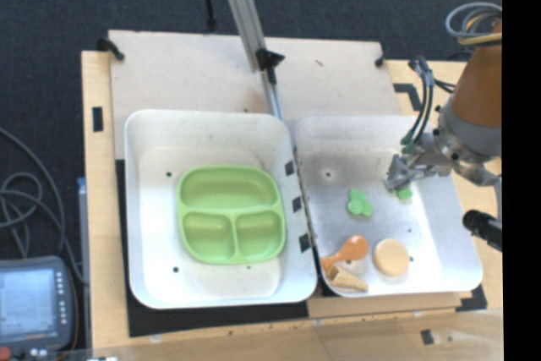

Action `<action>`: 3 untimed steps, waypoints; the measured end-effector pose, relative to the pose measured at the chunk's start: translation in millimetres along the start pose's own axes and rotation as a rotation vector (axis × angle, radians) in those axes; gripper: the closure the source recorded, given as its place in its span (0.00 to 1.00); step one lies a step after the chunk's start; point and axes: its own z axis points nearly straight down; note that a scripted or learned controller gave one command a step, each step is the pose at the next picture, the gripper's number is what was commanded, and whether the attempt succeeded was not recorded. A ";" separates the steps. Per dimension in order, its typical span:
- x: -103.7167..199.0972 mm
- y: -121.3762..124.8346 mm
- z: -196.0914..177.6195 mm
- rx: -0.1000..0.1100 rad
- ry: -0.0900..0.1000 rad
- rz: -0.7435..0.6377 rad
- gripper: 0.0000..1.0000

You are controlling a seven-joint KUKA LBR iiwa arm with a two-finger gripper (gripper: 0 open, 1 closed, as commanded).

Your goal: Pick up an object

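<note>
The right bin (439, 266) holds several small toys. A green clump (359, 203) lies near its middle. Along the front edge are an orange spoon-shaped piece (350, 249), a tan cone (347, 276) and a round tan disc (391, 258). My gripper (396, 180) hangs low over the right bin's upper right part, to the right of the green clump. A small green piece (405, 194) sits right at the gripper's lower edge; whether it is touched or held is unclear.
The left bin (152, 139) carries a light green divided plate (230, 213). A slanted metal pole (241, 0) rises from the back, ending near the divider between the bins. A black part (480, 226) juts in at the right bin's right side.
</note>
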 end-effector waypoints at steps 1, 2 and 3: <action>48.9 -3.4 -5.8 -0.001 0.001 -0.001 1.00; 94.0 -0.8 6.1 0.001 0.000 0.000 1.00; 138.7 -3.2 3.6 0.001 0.001 -0.001 1.00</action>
